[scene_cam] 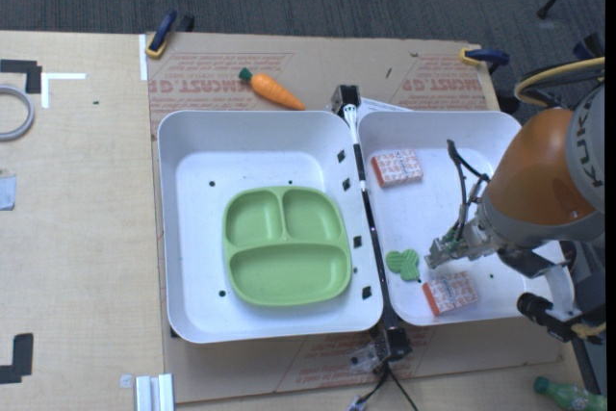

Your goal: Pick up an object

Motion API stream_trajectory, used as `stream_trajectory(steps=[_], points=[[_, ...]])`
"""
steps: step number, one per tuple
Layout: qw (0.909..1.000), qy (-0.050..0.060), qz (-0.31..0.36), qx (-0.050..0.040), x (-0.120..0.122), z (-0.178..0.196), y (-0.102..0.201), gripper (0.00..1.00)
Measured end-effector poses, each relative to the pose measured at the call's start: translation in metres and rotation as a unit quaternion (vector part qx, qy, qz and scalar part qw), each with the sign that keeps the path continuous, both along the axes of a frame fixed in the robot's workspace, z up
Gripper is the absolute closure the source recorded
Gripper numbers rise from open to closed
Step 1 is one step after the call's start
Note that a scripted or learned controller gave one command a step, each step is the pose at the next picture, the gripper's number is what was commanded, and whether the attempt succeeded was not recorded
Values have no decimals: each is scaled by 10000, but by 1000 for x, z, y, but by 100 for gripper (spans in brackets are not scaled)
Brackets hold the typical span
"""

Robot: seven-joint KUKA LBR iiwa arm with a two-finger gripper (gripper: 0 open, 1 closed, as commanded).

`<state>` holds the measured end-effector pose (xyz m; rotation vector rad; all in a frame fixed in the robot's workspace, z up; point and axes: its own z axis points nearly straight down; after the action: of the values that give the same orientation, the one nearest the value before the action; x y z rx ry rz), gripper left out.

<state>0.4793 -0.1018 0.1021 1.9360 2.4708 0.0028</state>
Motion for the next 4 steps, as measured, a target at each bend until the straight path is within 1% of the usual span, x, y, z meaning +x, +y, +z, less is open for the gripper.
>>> stream_trajectory(steps=[1,2,3,4], points=[[10000,1,2,0,0,0,0,0],[9980,11,-628,-1,54,90,50,0],[9896,18,-1437,-5,110,90,76,0],[9896,18,-1440,-5,110,90,76,0]])
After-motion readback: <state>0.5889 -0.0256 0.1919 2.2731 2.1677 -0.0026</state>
